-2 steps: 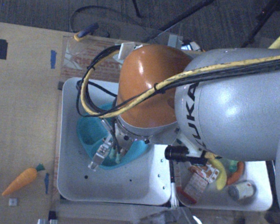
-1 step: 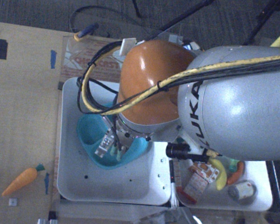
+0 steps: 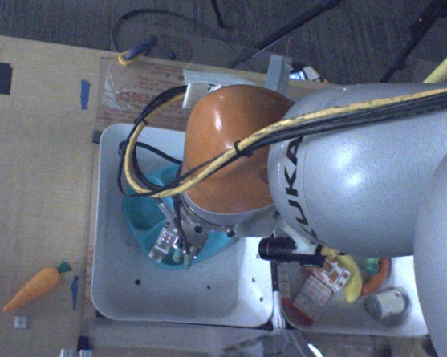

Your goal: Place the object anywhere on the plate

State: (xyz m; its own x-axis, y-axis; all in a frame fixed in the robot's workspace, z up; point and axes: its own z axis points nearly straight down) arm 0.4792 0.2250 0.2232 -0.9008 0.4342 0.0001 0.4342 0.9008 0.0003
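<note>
A teal plate (image 3: 140, 208) lies in the left white bin (image 3: 153, 294), mostly covered by the arm's orange band and wrist. My gripper (image 3: 173, 244) hangs over the plate's near-right rim; its tip is hidden under the wrist. I cannot make out any object between them. In the right bin lie a yellow banana (image 3: 350, 280), a red-and-white packet (image 3: 314, 294), an orange-red item (image 3: 378, 273) and a grey can (image 3: 387, 304).
A toy carrot (image 3: 34, 288) lies on the wooden bench left of the left bin. The big grey arm covers the upper right of the view. Blue tape marks and black markings sit on the bench at left.
</note>
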